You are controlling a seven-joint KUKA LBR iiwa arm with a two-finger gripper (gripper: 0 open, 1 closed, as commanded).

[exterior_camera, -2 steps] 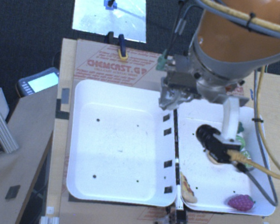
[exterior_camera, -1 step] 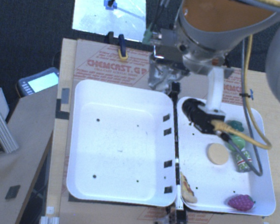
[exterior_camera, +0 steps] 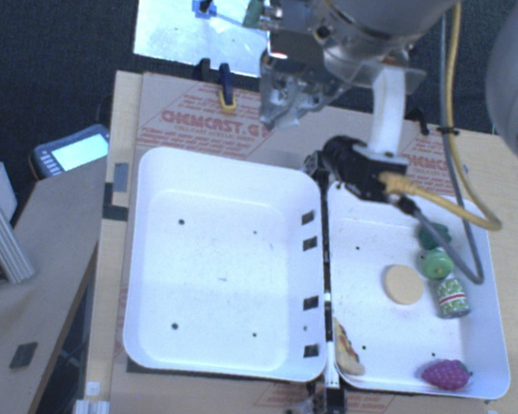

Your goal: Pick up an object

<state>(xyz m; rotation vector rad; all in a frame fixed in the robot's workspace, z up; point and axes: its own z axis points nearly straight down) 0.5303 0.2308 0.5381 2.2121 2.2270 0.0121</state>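
The right bin [exterior_camera: 494, 360] holds several small objects: a tan round disc [exterior_camera: 404, 286], a green ball-like piece [exterior_camera: 437, 264], a small can with a red and green label [exterior_camera: 452, 297], a purple berry-shaped toy [exterior_camera: 446, 374], and a yellow-brown item [exterior_camera: 348, 350] against the divider at the front. A dark green piece [exterior_camera: 430, 235] lies partly under the cables. My gripper [exterior_camera: 287, 101] hangs high over the back edge of the bench, above the far rim between the two bins, well away from every object. Nothing shows beneath it.
The left bin [exterior_camera: 152, 263] sits beside the right one, and black clips [exterior_camera: 308, 302] run along the shared divider. A yellow cable [exterior_camera: 439, 208] and a grey hose [exterior_camera: 467, 248] trail from a black fitting [exterior_camera: 351, 166] over the right bin's back. A blue-yellow clamp [exterior_camera: 225, 88] sits behind the bins.
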